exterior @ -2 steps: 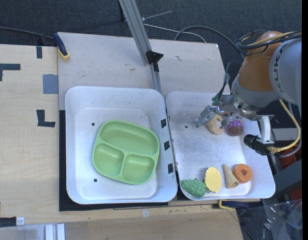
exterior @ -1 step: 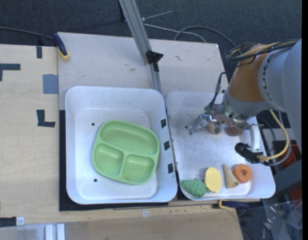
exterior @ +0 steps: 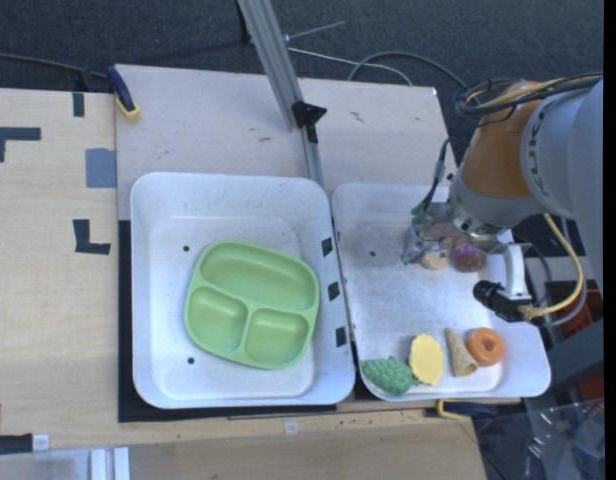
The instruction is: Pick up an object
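Left bin (exterior: pixel 148 268): it held a green divided plate (exterior: pixel 252 303), well apart from the arm and no part of this step.
Right bin (exterior: pixel 383 288): its near edge carried a row of toys, a green leafy piece (exterior: pixel 389 374), a yellow piece (exterior: pixel 425 358), a tan cone (exterior: pixel 457 352) and an orange ring (exterior: pixel 485 346).
Gripper (exterior: pixel 425 251): it hung low over the far part of the right bin, with a pale object (exterior: pixel 435 260) and a purplish object (exterior: pixel 469 258) just beside it.
Fingers: the wrist hid them, so how wide they stood, and whether anything sat between them, could not be told.
Likely target: the pale object, judged by nearness alone.
Doing it well: the grasp probably wanted the fingers straddling one toy only, centred on it and clear of its purplish neighbour, before closing and lifting straight up.
Risk: the two toys lay close together, so a skewed close might have nudged one away.
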Robot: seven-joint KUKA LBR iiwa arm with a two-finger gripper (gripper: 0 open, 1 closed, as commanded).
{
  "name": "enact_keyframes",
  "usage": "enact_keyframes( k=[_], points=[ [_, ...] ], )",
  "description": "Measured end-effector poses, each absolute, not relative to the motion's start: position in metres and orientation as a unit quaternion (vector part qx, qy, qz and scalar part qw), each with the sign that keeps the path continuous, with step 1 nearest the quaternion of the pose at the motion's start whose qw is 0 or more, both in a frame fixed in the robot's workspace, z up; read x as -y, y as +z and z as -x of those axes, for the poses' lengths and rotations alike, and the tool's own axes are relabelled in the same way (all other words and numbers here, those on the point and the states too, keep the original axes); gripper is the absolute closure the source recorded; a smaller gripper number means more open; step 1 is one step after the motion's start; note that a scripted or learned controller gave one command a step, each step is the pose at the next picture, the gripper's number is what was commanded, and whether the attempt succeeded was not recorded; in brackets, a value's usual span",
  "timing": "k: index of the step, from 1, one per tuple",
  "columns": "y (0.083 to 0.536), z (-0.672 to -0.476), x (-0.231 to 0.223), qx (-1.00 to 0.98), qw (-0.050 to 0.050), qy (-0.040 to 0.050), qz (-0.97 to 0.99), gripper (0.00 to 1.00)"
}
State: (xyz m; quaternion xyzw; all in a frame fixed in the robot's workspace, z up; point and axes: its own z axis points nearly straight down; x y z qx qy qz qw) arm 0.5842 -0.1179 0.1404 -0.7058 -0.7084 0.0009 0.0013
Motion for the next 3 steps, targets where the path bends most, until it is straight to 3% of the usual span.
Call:
enact_keyframes(
  k=[2, 3],
  points=[
    [0.239, -0.587, 0.124, 0.707, -0.002, -0.0010, 0.707, 1.00],
    [0.263, -0.588, 0.123, 0.708, -0.001, -0.0005, 0.706, 1.00]
  ],
)
